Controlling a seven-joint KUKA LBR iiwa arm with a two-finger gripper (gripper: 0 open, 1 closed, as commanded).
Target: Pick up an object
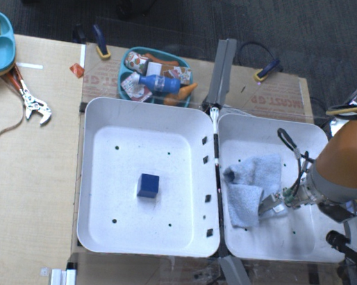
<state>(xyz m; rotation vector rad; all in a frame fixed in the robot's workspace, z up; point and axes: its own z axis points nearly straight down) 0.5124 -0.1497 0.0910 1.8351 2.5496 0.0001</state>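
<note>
Bins (90, 179) on cluttered wooden bench (16, 202)

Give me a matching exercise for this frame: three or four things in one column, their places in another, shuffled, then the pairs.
Things:
1. blue cube
2. grey cloth
3. wrench
4. blue bottle

Places:
A. in the small bowl behind the bins
B. on the wooden bench, left of the bins
C. in the left bin
D. in the right bin, by the end effector

Pairs: 1-C, 2-D, 3-B, 4-A
</note>
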